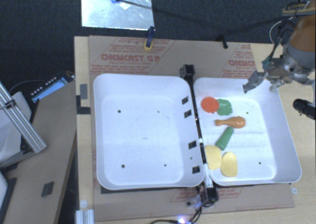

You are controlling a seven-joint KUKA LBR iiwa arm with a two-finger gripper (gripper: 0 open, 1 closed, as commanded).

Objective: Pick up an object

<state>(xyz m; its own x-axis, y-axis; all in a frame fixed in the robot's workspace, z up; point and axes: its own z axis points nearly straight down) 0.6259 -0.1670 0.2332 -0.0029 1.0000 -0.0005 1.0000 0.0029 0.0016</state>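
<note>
The right bin [286, 144] holds several small toys. An orange-red disc [210, 104] lies beside a green lump [224, 105] near the bin's far left corner. Below them are an orange drumstick-shaped piece [230, 122], a dark green cylinder [224, 138] and two pale yellow pieces [214, 156] [229, 164]. My gripper [261, 84] hangs over the far edge of the right bin, up and to the right of the disc. Its fingers are spread open with nothing between them.
The left bin [143, 129] sits beside the right one, joined by a black divider with clips [193, 119]. Both rest on a cardboard sheet [133, 55]. A shiny metal plate [116, 0] lies beyond the bench, and a cable crosses at the top right.
</note>
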